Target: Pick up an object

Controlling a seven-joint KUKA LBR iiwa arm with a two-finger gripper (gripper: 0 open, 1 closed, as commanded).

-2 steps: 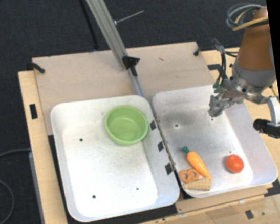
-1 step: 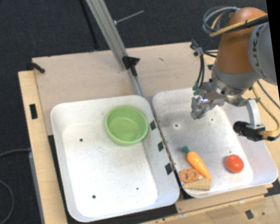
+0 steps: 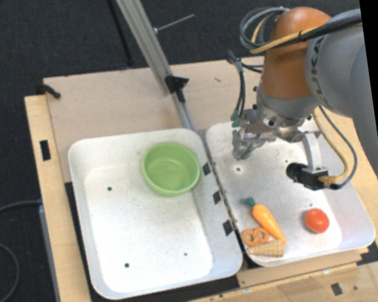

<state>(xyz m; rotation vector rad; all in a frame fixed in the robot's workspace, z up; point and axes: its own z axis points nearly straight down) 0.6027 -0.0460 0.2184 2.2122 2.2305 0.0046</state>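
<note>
Room lies open in the right bin (image 3: 345, 219) behind the orange carrot (image 3: 266, 220); gripper (image 3: 245, 140) grip unclear.

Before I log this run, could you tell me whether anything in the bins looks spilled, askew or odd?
Nothing stands out. The green bowl sits upright in the left bin; the carrot, pretzel and tomato lie apart or neatly clustered in the right bin.

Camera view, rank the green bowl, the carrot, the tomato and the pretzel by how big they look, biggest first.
1. Green bowl, clearly the largest, in the left bin.
2. Carrot, long and thin, in the right bin.
3. Tomato and pretzel look about alike; I would not rank one over the other.
</note>
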